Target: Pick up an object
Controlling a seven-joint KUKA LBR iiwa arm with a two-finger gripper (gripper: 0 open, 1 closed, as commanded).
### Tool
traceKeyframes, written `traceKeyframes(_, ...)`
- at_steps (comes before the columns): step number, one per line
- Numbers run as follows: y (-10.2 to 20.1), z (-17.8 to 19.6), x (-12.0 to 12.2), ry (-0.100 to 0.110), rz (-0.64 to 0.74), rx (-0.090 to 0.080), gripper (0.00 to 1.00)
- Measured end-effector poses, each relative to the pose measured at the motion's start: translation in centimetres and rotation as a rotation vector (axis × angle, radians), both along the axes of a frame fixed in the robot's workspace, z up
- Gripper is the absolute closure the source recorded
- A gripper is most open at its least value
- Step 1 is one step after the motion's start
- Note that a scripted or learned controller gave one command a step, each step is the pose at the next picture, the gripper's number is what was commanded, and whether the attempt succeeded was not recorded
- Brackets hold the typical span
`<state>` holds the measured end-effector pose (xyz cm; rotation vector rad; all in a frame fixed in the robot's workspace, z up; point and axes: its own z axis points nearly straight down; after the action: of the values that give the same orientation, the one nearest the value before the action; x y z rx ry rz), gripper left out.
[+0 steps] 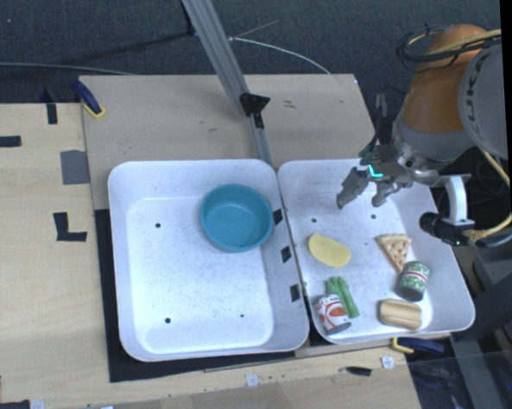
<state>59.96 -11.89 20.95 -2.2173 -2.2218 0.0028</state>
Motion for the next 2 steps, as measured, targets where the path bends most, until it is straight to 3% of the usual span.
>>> traceKeyframes(1,0.0,0.1,0.0,-0.001,0.000,0.000,0.00)
traceKeyframes(2,-0.4,-5.7,-1.0,0.004,-0.001,-0.001,0.00)
